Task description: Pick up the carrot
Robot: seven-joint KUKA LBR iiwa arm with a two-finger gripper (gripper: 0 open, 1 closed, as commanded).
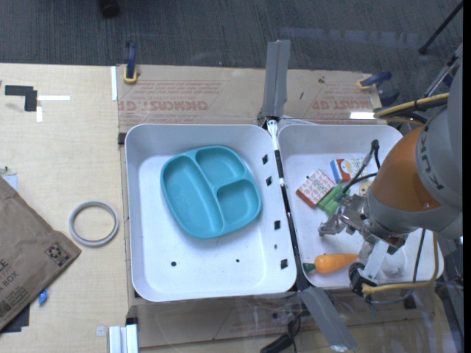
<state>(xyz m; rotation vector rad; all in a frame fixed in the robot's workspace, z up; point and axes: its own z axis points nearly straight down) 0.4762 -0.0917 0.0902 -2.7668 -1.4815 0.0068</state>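
The orange carrot (335,262) lies on its side near the front edge of the right bin (294,160), its tip pointing left. My gripper (344,222) hangs over the middle of that bin, just behind and slightly above the carrot and apart from it. The grey wrist and orange band (403,176) rise behind it to the right and hide part of the bin floor. Nothing can be seen held in the gripper.
A red-and-white packet (315,187), a green item (331,197) and a small white box (340,169) lie behind the gripper. A teal divided plate (212,191) sits in the left bin (140,219). A tape ring (94,222) lies on the bench at left.
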